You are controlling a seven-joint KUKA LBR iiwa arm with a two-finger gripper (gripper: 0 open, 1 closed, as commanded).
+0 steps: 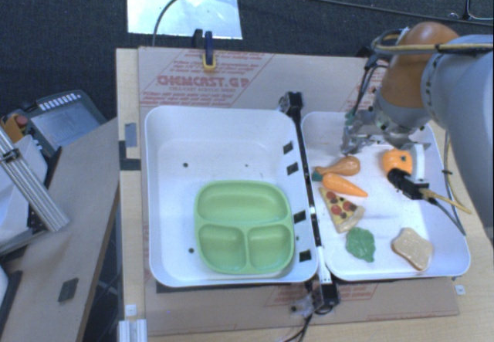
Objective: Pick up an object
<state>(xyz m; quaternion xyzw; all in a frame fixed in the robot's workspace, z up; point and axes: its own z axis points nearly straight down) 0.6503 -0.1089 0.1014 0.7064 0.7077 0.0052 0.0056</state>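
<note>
A wooden bench [93, 201] carries two shallow white bins. Nearest, in the right bin [451, 255]: a tan bread slice [411, 248], green leaf [360, 243], pizza wedge [342, 208], then orange carrot [344, 186]. Farther back, the gripper [357, 137] hangs low over them; its jaw state cannot be told. Nothing appears lifted; the pick remains outstanding.

"CHEMCAST GP" on brown board [202, 79]

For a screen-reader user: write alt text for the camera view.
A grey robot arm hangs its gripper over the right bin, above toy food: carrot, pizza slice, lettuce leaf, bread slice. The left bin holds a green divided plate.
</note>
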